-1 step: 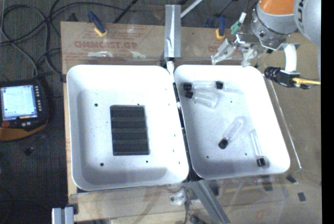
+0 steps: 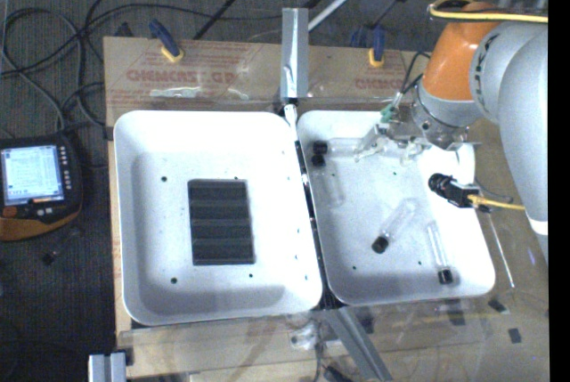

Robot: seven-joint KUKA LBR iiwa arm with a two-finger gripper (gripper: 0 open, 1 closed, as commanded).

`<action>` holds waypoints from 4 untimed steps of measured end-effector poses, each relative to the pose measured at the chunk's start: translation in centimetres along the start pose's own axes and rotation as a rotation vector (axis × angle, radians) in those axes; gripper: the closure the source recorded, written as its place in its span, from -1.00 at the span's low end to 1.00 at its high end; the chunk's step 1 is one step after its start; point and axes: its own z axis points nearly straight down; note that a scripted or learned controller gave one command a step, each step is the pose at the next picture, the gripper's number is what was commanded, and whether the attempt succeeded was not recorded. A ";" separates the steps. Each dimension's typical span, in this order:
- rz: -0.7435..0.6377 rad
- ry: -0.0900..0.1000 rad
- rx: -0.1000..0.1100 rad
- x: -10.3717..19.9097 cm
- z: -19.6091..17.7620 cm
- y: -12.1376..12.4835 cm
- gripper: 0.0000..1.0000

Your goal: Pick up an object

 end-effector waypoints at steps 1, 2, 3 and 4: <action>0.014 -0.003 -0.016 4.2 3.1 -2.9 -1.00; 0.015 0.001 -0.022 4.3 1.9 -2.7 1.00; 0.015 0.001 -0.019 4.3 2.1 -2.8 -1.00; 0.015 0.001 -0.017 4.3 1.3 -2.8 1.00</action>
